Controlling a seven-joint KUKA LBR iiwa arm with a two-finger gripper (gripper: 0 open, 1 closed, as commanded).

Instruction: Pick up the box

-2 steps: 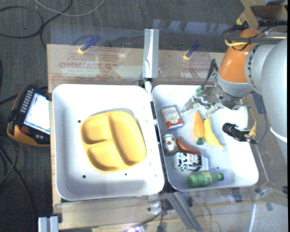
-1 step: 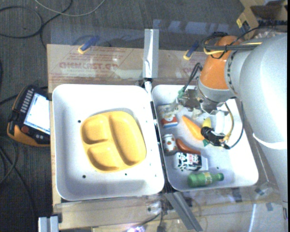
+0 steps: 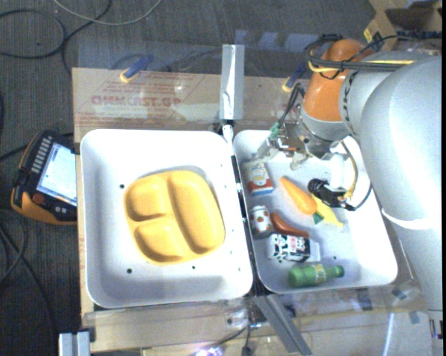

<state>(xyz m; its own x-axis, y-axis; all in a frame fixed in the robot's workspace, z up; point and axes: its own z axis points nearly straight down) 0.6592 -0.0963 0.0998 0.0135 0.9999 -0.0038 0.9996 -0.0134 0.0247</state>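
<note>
Orange and grey, the arm (image 3: 401, 117) comes in from the right of the camera view and bends down over the far end of the right bin (image 3: 371, 262). Its gripper (image 3: 286, 141) hangs low just above that bin's far left corner, but whether it is spread or pressed together cannot be told, and nothing can be seen held in it.

Right below the gripper, toward the camera, a small jar (image 3: 257, 176) with a red label lies near the bin's left wall. Next along that line comes a small can (image 3: 260, 218), and beyond it a brown sausage-shaped toy (image 3: 288, 223). The box (image 3: 290, 248), a small carton with a black-and-white cow pattern and a red top edge, lies flat just past the sausage, well apart from the gripper and closer to the camera. At the near end of the bin, farthest from the gripper, a green bottle (image 3: 315, 274) lies on its side.

To the gripper's right and a bit nearer the camera, an orange carrot (image 3: 298, 196) lies at a slant, with a yellow banana-like piece (image 3: 327, 215) beside its lower end. A black cable fitting (image 3: 323, 190) hangs from the arm just above the carrot.

Left of the gripper, across the divider between the two bins, the left bin (image 3: 104, 273) holds a yellow sectioned plate (image 3: 175, 215). Both bins sit on the table (image 3: 152, 99). Far off to the left, a handheld pendant (image 3: 46, 176) with a lit screen lies on the floor.
</note>
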